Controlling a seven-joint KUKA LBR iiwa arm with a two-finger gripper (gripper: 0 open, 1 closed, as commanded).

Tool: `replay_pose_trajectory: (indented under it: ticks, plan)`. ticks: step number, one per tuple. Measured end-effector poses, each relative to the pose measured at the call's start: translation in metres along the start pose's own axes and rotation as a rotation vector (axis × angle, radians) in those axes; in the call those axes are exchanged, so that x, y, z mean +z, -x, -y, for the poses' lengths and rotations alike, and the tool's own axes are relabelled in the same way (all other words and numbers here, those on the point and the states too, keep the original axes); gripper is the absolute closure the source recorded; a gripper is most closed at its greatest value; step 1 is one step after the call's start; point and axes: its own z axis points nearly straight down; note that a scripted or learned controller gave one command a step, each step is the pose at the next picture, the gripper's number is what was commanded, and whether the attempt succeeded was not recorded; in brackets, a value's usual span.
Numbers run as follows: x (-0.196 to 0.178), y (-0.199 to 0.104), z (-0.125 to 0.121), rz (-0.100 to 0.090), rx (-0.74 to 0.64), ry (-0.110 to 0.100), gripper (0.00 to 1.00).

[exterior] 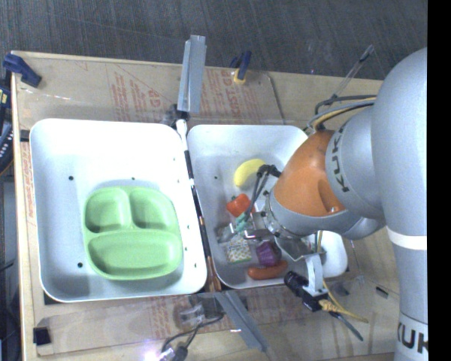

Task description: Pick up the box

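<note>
A small box (239, 252) with a speckled face lies near the front of the right bin (210, 153). My gripper (244, 222) reaches down into that bin from the right, just behind and above the box. The grey wrist and orange band hide most of the gripper. A small teal and grey piece shows at its tip, and I cannot tell what that piece is. The box lies on the bin floor, apart from the gripper.
Around the box lie a purple item (268, 254), a red sausage-shaped item (267, 271), an orange-red item (238, 204) and a yellow item (248, 172). A white object (335, 251) sits under the arm. The left bin (52, 149) holds a green divided plate (133, 233).
</note>
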Motion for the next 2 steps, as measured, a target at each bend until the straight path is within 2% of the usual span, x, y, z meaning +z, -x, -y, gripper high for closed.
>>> replay_pose_trajectory:
  ticks: [1,2]
  plan:
    - [-0.134,-0.066,-0.002,0.000,0.007,0.003,1.00]
    - [-0.119,-0.037,-0.069,0.000,0.056,0.000,1.00]
